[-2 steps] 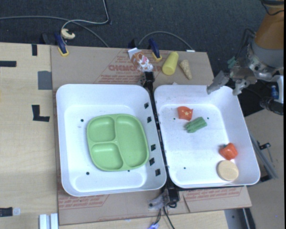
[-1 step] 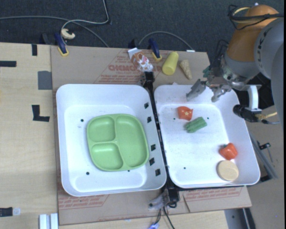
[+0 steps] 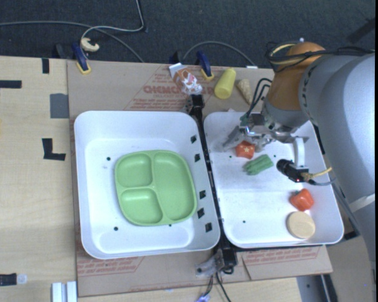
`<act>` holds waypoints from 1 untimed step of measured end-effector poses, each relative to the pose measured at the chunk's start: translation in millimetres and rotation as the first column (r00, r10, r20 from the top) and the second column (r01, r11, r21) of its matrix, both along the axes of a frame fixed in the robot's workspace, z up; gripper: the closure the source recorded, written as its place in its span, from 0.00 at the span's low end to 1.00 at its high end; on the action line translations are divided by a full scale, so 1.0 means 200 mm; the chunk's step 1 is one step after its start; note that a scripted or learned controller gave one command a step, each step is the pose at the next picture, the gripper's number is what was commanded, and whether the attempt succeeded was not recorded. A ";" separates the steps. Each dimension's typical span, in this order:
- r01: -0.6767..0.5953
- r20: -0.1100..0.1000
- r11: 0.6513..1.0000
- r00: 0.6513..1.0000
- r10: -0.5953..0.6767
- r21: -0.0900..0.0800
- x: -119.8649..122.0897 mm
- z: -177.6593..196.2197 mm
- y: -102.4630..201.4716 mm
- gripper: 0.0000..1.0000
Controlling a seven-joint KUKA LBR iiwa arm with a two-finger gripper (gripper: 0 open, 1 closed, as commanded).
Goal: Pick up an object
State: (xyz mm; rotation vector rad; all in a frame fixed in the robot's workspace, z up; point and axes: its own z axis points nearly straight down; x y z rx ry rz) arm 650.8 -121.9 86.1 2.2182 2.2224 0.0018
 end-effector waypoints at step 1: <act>-0.001 0.001 1.000 1.000 0.001 0.000 0.00 0.05 0.00 1.00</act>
